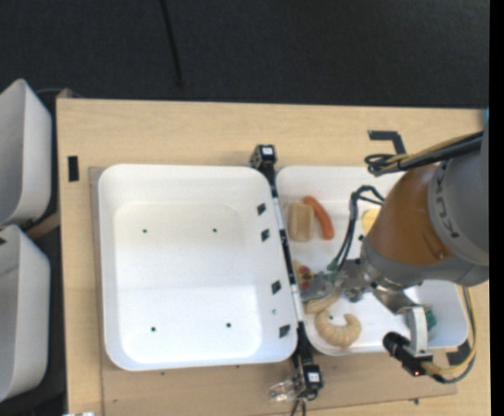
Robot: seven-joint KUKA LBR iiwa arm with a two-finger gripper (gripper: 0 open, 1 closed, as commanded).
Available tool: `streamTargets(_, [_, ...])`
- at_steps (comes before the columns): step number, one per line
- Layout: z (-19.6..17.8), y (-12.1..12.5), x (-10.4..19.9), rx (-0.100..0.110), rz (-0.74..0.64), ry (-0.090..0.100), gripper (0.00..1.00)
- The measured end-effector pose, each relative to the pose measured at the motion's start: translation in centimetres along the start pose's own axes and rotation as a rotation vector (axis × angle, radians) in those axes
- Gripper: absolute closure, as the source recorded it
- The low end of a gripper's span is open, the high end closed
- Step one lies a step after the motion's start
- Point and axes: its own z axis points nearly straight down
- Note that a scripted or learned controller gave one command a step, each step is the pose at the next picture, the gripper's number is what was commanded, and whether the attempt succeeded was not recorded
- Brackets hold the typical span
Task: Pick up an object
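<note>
Pincer [331, 286] sits low in the right bin [447, 306], by the divider edge; can't tell its state, the wrist blocks the view. Likely lined up on the pale curved piece [319, 303] just under it. Candidates are bunched along that same left edge: a croissant-shaped, matte tan item [338, 328] near the front corner, a beige block [301, 223] and a glossy orange sausage shape [322, 217] toward the back. Left bin [182, 267]: smooth white plastic.

The grey, orange-banded arm [425, 224] reaches in from the right, wrist bent low, hand [331, 286] down.
</note>
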Motion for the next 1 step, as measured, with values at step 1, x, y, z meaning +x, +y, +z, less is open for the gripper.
streamTargets(1, [-0.27,4.29,-0.22,-0.002,-0.005,-0.002,0.00])
